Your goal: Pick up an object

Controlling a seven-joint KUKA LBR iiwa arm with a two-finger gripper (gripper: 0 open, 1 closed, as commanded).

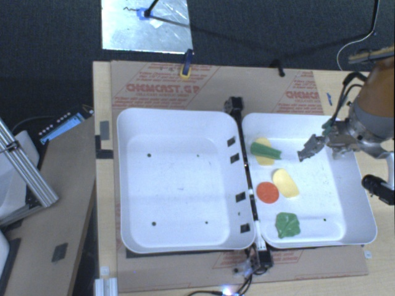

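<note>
1. Objects for picking lie in the right bin (355, 217): a yellow piece with a green strip (264, 151) across it, a pale yellow oval (286, 183), an orange-red disc (267, 192) and a green leafy piece (287, 224)
2. The hand (307, 151) hangs over the upper middle of the right bin, reaching in from the right; whether it is spread or pressed together cannot be told from this angle, and nothing shows pinched in it
3. The hand's tip sits near the yellow piece with the green strip, to that piece's right, with a gap of white bin floor between them
4. The pale yellow oval lies below the hand's tip, apart from it, and touches or nearly touches the orange-red disc on its left
5. The green leafy piece lies lower, near the front wall of the right bin, well apart from the hand
6. The arm (376, 103) behind the hand is grey with an orange part above the wrist, at the right edge of the view
7. The left bin (133, 128) stands just beside the right bin, joined along a dark clipped seam
8. Both bins rest on a cardboard sheet (160, 82) on the surface, with a shiny foil square (145, 17) beyond it at the top
</note>
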